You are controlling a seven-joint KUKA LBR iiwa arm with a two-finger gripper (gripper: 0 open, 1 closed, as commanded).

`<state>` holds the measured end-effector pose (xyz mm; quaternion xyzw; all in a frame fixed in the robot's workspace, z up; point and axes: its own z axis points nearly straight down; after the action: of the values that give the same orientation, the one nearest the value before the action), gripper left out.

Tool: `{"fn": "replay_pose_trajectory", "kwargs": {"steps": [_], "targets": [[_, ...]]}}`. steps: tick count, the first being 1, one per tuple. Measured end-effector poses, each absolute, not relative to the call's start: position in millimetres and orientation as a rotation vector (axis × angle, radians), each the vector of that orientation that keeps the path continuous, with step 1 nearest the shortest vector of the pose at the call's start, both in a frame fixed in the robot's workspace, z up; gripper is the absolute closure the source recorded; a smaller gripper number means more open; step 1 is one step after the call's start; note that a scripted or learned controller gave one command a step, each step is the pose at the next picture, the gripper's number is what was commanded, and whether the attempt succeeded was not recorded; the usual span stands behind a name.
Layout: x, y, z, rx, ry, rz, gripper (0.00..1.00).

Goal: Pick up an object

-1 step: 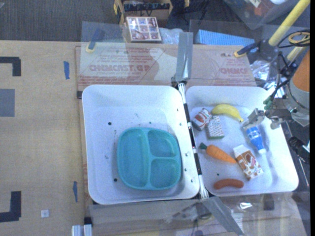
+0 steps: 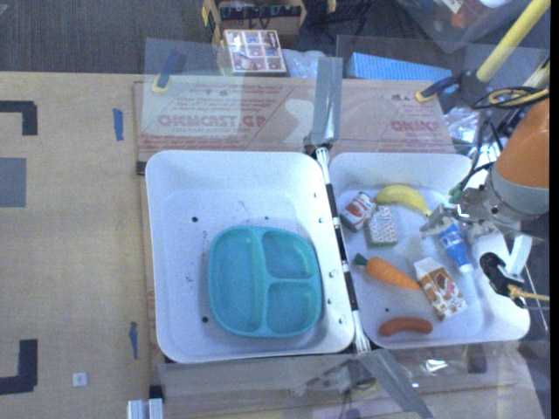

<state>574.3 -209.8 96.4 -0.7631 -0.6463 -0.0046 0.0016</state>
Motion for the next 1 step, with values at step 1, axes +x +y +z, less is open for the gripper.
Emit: {"fn": "replay_pose_trajectory", "kwargs": {"steps": [1], "targets": [[573.1, -213.6, 105.4, -2.401, -2.028, -0.006, 1.00]]}}
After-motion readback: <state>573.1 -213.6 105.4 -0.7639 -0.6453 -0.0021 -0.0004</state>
